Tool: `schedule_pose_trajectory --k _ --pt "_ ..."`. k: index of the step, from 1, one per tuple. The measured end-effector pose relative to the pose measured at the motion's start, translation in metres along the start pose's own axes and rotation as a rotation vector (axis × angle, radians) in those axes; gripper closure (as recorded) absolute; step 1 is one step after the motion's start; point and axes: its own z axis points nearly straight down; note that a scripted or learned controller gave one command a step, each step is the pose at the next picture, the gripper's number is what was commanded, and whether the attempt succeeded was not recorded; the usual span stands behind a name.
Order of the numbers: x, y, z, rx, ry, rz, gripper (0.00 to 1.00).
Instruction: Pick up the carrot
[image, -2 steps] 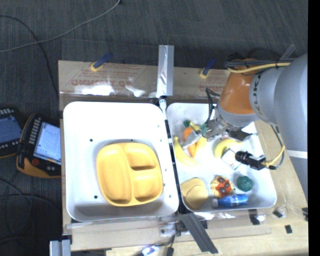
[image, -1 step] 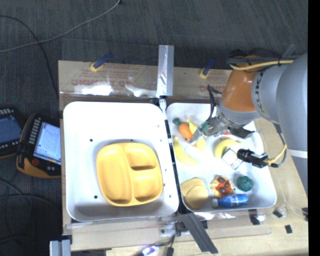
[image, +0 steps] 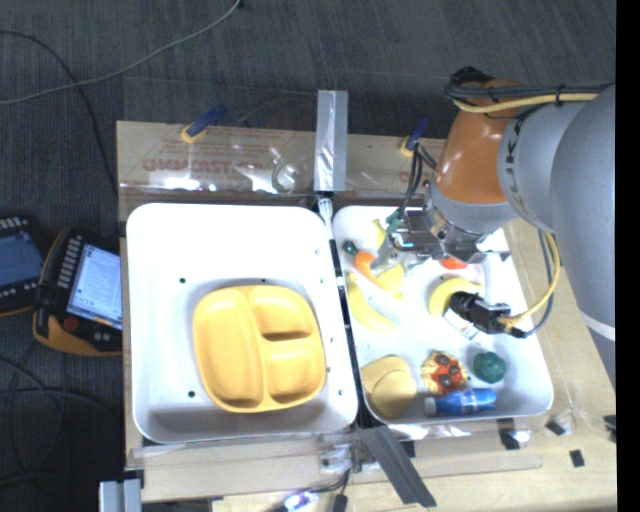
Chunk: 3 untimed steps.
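The carrot (image: 364, 262) is a small orange piece with a green top, lying in the upper left of the right bin (image: 535, 395) near the divider. My gripper (image: 400, 243) hangs low over the bin just to the right of the carrot, partly above a yellow item. The grey arm with its orange band (image: 480, 165) reaches in from the right and hides the bin's upper right part. Nothing is visibly held.
The right bin also holds a banana (image: 375, 310), a yellow curved piece (image: 444, 292), a tan round item (image: 388, 384), a colourful toy (image: 445, 370), a green ball (image: 489, 366) and a blue bottle (image: 463, 402). A yellow divided plate (image: 262, 347) sits in the left bin (image: 160, 260).
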Motion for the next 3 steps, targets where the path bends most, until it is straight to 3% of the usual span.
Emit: schedule_pose_trajectory --k 1,2,3 --pt "0.000 0.000 0.000 0.000 -0.001 -0.001 0.00" --pt "-0.015 -0.043 0.000 0.000 -0.001 -0.320 0.00" --pt "-0.022 0.026 0.000 -0.001 -0.001 -0.328 0.00"
